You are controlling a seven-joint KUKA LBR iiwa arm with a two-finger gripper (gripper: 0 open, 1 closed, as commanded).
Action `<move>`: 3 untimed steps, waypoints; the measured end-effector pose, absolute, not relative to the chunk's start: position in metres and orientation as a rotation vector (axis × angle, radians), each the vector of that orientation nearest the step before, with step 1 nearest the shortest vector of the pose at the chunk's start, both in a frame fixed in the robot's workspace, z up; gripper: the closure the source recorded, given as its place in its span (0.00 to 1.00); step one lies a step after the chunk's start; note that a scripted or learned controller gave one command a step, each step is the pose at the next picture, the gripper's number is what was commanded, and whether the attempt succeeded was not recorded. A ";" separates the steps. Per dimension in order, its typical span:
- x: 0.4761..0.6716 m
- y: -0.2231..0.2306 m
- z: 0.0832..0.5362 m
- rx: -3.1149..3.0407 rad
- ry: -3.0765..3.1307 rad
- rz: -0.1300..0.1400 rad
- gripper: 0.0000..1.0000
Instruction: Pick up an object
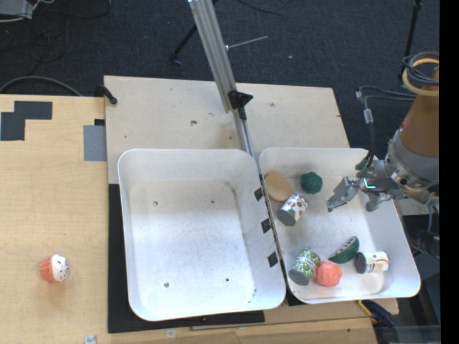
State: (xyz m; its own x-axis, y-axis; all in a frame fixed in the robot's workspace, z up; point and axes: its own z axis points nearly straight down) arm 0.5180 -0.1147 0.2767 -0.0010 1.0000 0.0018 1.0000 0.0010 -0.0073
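- The left bin [143, 192] sits at 9 o'clock of the right bin [401, 249], touching.
- A ball [311, 182] lies at 12 o'clock inside the right bin.
- A cup [292, 209] lies at 9 o'clock.
- A toy [54, 269] sits far out at 8 o'clock.

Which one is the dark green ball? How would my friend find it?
Look in the right-hand white bin, the one holding the toys. Near its far edge sits the dark green ball, just right of a tan, potato-like lump. It is the only plain, solid green round thing; the other round ones are patterned or pink-red.
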 end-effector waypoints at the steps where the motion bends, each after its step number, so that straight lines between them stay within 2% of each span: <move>1: 0.518 -0.116 0.279 -2.222 -2.218 0.002 0.00; 3: 0.523 -0.120 0.167 -2.217 -2.215 0.007 0.00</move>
State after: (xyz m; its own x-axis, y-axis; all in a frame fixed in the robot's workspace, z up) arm 0.5233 -0.1201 0.1674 0.0010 1.0000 0.0017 1.0000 -0.0010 -0.0085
